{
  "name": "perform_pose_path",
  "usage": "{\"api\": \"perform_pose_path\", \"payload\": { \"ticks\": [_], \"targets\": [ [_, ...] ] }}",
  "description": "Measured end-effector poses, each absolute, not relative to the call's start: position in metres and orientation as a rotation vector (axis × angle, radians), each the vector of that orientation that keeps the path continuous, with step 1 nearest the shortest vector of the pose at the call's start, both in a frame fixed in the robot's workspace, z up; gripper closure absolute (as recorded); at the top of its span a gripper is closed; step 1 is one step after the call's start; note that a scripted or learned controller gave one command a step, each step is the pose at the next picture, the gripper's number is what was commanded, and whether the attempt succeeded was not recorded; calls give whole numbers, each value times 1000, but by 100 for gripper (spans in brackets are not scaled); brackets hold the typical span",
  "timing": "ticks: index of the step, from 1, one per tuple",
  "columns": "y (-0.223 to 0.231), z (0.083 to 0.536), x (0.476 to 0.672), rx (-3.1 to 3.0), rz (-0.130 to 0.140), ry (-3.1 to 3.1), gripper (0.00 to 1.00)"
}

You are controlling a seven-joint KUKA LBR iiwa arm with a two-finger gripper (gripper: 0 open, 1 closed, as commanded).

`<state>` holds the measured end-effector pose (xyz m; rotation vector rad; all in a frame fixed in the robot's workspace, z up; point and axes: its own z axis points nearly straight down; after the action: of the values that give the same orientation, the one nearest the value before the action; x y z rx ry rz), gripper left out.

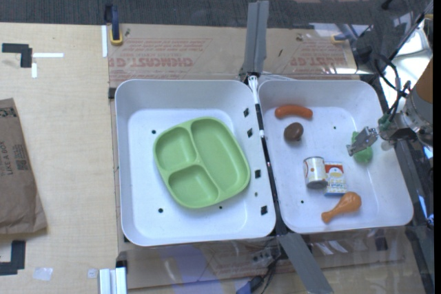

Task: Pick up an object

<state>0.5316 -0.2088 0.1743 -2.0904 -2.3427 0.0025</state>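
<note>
The right bin (386,217) holds several objects: an orange sausage (293,112), a brown ball (294,132), a small silver can (315,171) next to a little white and orange box (335,179), and an orange drumstick (342,206). A small green object (364,155) lies near the bin's right wall. My gripper (360,142) reaches in from the right and hangs right over that green object, partly hiding it. Whether it touches the object is unclear.
The left bin (131,120) contains a green divided plate (200,162). A grey divider bar (256,38) stands behind the seam between the bins. Cardboard lies behind the bins, and a brown paper bag (17,169) rests on the bench at the far left.
</note>
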Motion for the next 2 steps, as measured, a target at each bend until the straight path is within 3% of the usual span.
{"api": "perform_pose_path", "payload": {
  "ticks": [1, 2],
  "targets": [
    [-215, 92, 568, -2061, -10, -2366, 0],
    [-221, 101, 566, -2073, -1, -2361, 100]
  ]
}}
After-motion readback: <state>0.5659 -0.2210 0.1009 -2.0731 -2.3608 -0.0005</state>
